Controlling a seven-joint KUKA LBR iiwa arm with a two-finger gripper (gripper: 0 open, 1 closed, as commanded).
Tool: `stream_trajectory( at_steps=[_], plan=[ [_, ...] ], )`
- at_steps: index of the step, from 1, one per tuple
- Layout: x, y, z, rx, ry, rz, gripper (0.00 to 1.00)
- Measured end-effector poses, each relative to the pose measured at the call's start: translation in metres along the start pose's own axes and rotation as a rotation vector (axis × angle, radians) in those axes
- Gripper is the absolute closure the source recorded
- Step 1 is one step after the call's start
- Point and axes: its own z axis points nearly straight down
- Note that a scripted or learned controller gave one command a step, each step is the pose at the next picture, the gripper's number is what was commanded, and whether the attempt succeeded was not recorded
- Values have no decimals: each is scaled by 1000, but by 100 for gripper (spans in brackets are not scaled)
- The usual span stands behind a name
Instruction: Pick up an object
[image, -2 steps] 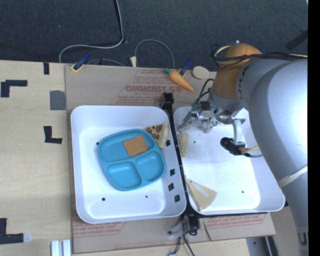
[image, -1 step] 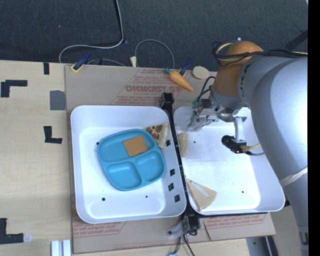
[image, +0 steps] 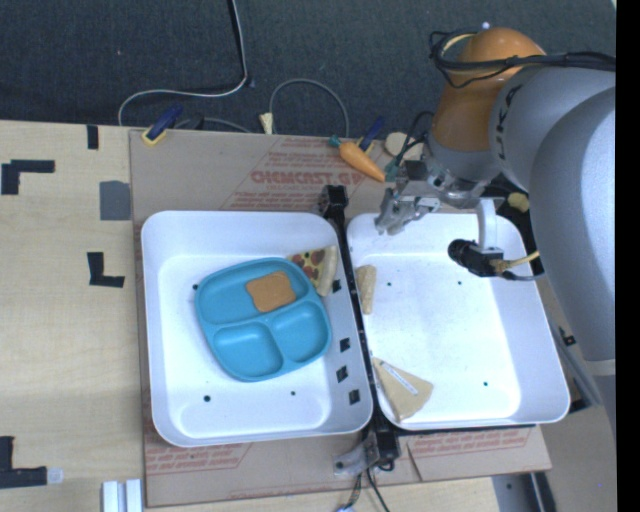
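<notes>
So there are two white bins side by side on the bench: the left bin (image: 160, 300) has a blue divided tray (image: 262, 320) sitting in it, and there's a flat brown square piece (image: 271, 291) lying in the tray's far compartment. Just past the tray's far right corner there's a pizza slice toy (image: 316, 265) tucked up against the bin's right wall. Over in the right bin (image: 480, 340) there's a tan wedge (image: 404, 390) down in the near left corner and a smaller pale piece (image: 366, 288) lying along the left wall, further back. The gripper (image: 405, 212) hangs over the far left corner of the right bin, right around the rim, well apart from everything in either bin. Honestly can't tell how the pincer stands, the tips are just a grey blur from this angle, and nothing shows between them. An orange-handled tool (image: 360, 160) is lying on the cardboard behind the bins.
</notes>
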Motion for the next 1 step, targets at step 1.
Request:
stream_trajectory(
  at_steps=[1],
  plan=[
    [71,7,-32,3,1,-3,100]
  ],
)
